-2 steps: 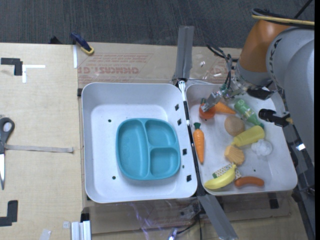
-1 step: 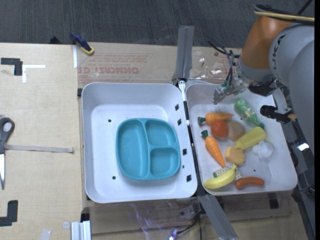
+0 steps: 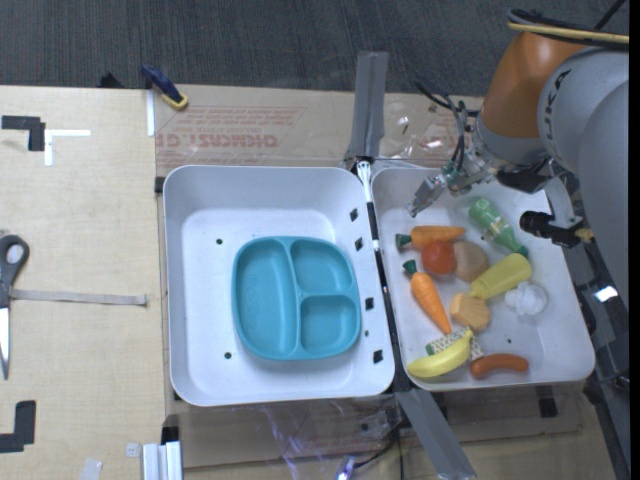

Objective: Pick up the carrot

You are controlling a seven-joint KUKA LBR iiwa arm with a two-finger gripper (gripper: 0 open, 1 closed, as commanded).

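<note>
Two orange carrots lie in the right bin. One carrot lies flat near the bin's back left, its green stub pointing left. The other carrot lies slanted in the middle left, green top toward the back. My gripper hangs over the back left part of that bin, a little behind the flat carrot and apart from it. Nothing shows in its grasp. The grey arm with its orange band reaches in from the upper right.
Around the carrots lie a red tomato, a potato, a green bottle, a yellow piece, a banana and a sausage. The left bin holds a teal divided plate. Scissors lie at the far left.
</note>
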